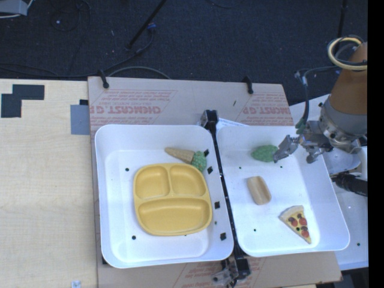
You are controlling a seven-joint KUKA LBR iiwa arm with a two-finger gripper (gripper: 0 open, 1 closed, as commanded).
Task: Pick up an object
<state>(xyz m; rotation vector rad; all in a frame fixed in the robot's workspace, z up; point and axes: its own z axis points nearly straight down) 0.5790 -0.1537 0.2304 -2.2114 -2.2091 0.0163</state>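
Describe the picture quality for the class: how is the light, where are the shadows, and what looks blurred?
In the camera view, light is even and soft: both white bins look bright without harsh glare; the yellow tray casts only faint shadow. The floor behind is dark. The gripper near the green toy looks slightly blurred and small details are coarse.

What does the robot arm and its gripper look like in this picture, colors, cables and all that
The arm has an orange-brown section above a grey metallic wrist collar. A yellowish ring-shaped cable loop sits at its top, and a thin dark cable curves down its side. The gripper is grey metal with slim fingers; finer detail is too small to tell.
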